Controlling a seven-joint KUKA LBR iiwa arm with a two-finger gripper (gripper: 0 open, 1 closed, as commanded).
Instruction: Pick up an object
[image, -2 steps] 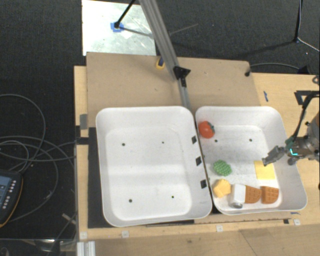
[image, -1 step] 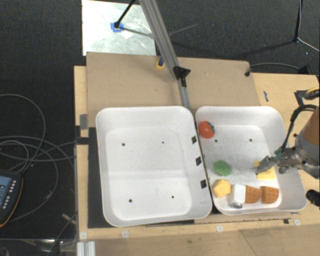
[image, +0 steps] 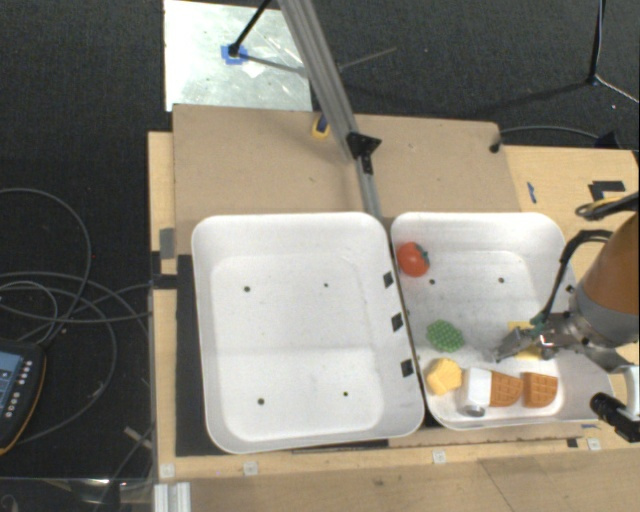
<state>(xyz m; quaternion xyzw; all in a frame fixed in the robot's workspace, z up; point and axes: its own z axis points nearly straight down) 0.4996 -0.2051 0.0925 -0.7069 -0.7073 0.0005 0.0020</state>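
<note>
Clearly we see the gripper (image: 522, 343) low in the right bin (image: 480, 235), near a waffle (image: 538, 388); we cannot tell its grip, perhaps blurred.

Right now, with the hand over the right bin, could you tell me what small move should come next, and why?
Probably a short descent toward the near edge: the hand hovers in the right bin just above the waffle-like orange pieces, with nothing seen between its fingers. The yellow piece, green piece and tomato lie farther left.
</note>
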